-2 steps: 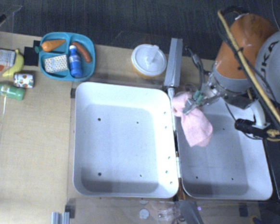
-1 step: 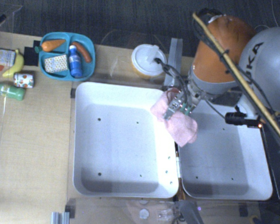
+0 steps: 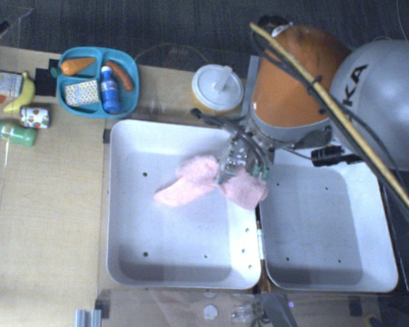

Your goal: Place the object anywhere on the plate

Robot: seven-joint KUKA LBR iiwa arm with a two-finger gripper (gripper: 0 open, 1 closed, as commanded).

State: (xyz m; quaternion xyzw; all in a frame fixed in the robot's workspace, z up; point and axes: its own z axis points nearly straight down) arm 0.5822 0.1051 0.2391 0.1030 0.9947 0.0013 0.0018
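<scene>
The gripper [image 3: 233, 170] sits low over the top right of the left bin [image 3: 123, 259], right on the pink cloth [image 3: 202, 181]. Fingers pinch the cloth near its middle, where it bunches up. From there the cloth trails down-left across the bin floor, and another fold drapes right, touching the wall shared with the right bin [image 3: 336, 275]. Above, the orange band [image 3: 295, 82] looms. Off to the left, a blue tray [image 3: 130, 83] of toy food; beside it, a lidded cup [image 3: 217, 88].
</scene>
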